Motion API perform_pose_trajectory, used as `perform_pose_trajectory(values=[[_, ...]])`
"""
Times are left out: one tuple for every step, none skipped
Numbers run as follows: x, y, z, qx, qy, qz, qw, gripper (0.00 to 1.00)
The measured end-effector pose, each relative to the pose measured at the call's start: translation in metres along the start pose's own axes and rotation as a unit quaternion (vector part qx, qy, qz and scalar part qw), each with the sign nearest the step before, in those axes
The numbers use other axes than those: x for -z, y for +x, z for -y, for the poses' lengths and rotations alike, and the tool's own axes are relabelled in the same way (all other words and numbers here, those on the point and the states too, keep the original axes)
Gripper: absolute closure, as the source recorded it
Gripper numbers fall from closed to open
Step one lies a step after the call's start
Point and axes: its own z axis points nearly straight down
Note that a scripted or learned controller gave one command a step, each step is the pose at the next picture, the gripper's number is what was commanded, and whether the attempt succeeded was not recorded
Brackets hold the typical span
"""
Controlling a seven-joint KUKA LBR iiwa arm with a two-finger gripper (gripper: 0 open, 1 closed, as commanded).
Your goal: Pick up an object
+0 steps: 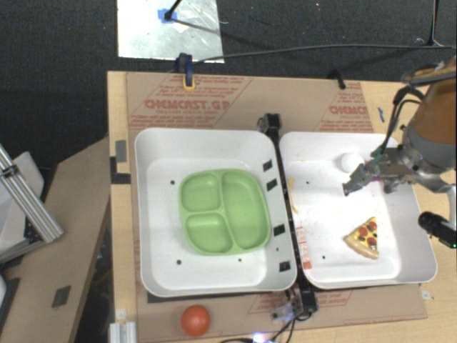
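Toy pizza slice (364,237) lying flat in the right bin (407,263), toward that bin's near right corner, point aimed at the divider between bins. Judged light, rigid and probably smooth plastic or rubber; low profile, so best taken across the two straight edges near mid-length, not at the tip, where likely to slip out. Small white ball (348,161) farther back in the same bin from the slice; round, apt to roll under contact. Gripper (357,183) poised between ball and slice, above the bin floor, clear of the slice; nothing seen between its tips, spread not discernible. Left bin (153,191), across the divider from the slice, carrying a green divided plate (224,211). Orange-red ball (195,319) on the bench, beyond the left bin's near edge, well apart from the slice.
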Motion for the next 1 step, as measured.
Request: perform_pose_trajectory(values=[[0.0064,0.0002,-0.0024,0.001,-0.006,0.001,1.0,0.0]])
